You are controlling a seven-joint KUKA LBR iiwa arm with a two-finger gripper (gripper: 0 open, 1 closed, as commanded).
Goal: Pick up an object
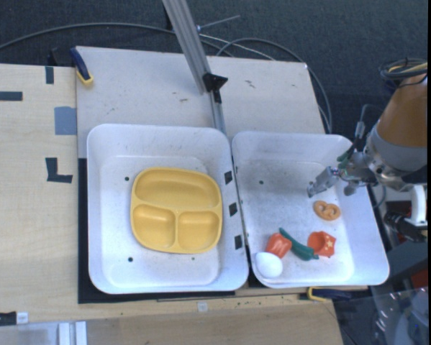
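Egg (268, 265), white, sat nearest the camera at the front left corner of the right bin (287, 164), close against the wall that divides it from the left bin (107, 192). Just beside it, slightly farther back, lay a red-orange pepper-like piece (278, 245). Dark green curved piece (297, 245) ran between that and a second red piece (321, 244) with a small yellow mark on it; the green one looked to touch both, though the resolution was too poor to confirm. Behind those, near the right wall, a small orange pretzel-shaped item (327, 210) lay on its own, apart from the cluster.

Left bin held a yellow divided plate (177, 210) with three compartments, roughly centred, sitting flat.

Gripper (321, 185) was over the right bin, just behind and slightly left of the pretzel item, not touching it as far as could be seen. Fingers pointed toward the bin's middle; whether they were apart or together could not be told at this angle. Nothing was visible between them. Arm (402, 131) came in from the right, orange band above the wrist.

Farther back, bare bench surface (150, 85) behind both bins, with a grey metal pole (190, 34) slanting up from a black mount at the bins' rear junction. Small blue-and-yellow clamp (81, 67) at the far left corner of the board.
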